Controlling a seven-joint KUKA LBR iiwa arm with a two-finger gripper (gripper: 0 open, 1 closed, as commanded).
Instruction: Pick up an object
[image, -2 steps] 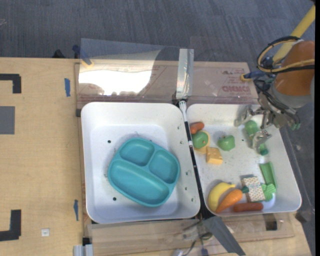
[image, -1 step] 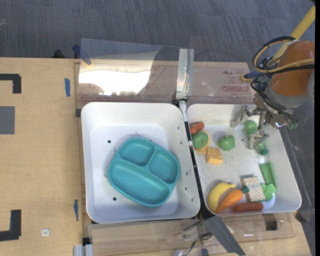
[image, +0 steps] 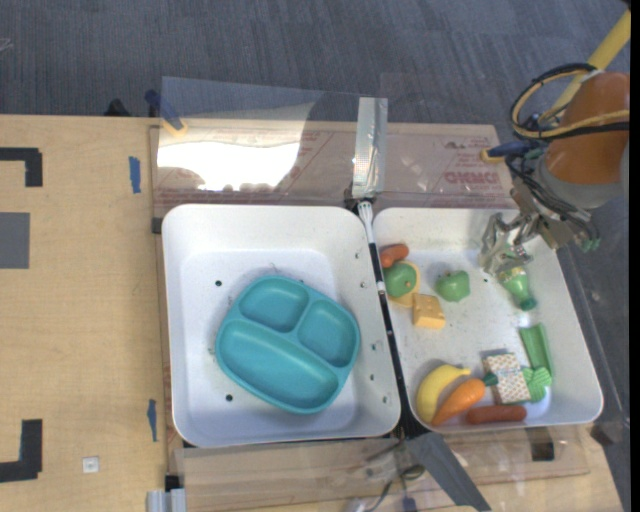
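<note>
Where gripper (image: 508, 250) hovers, green veg (image: 519, 288) lies near-vertical, tilted slightly.

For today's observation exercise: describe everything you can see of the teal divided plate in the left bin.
The teal plate looks like smooth moulded plastic, rounded at the corners, with three compartments: two smaller ones along its upper side and one long one below. It lies flat, turned at an angle, on the floor of the left white bin, roughly in the middle. All three compartments hold nothing, and only the bin floor touches it.
</note>
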